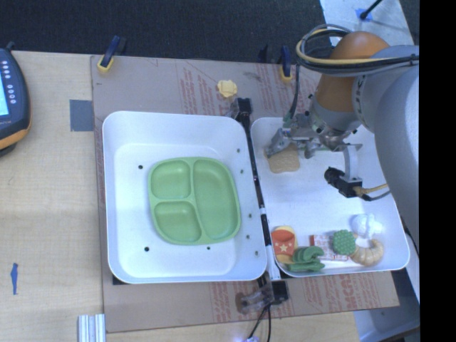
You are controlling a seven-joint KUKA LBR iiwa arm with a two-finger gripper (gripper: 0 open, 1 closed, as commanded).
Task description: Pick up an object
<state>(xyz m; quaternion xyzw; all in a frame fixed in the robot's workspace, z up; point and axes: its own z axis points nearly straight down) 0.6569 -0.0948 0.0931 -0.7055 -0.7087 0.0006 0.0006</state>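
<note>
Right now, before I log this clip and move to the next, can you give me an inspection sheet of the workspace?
Surface: cardboard-covered bench bearing two white bins, left bin and right bin.
Job's things: tan bread piece at the right bin's far end; red packet, green toys, white and tan items along its near edge.
Clutter: green divided plate in the left bin; yellow bit on the cardboard.
Tool: tool low over the bread piece; grip unclear.
Cables: loop on the arm.
Surroundings: handheld controller at far left.

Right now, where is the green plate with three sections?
The green three-section plastic plate lies in the middle of the left white bin, across the divider from the right white bin with the toy food.
</note>
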